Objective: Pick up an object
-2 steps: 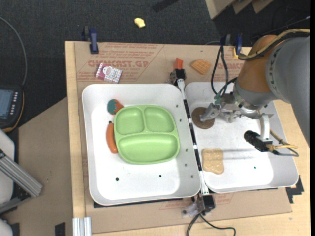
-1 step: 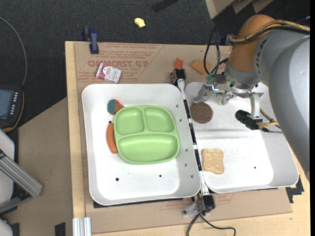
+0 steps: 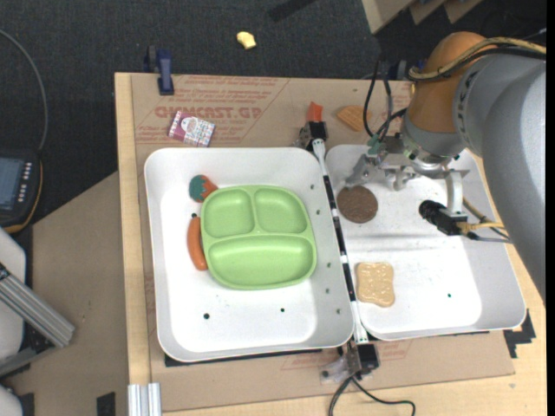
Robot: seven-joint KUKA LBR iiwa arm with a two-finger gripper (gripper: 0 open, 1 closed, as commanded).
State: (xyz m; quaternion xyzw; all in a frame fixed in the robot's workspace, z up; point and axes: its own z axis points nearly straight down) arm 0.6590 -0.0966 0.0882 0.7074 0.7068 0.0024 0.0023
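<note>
A brown round cookie is lying at the far left of the right bin, just under the gripper (whether open or closed, I cannot tell). A tan cracker is sitting nearer. A green plate is resting in the left bin.

Left bin: green divided plate, orange sausage-shaped piece touching its left edge, small teal-and-red item at its upper-left corner. Right bin: brown disc, tan waffle piece. Gripper low over right bin's far side, near disc.
</note>
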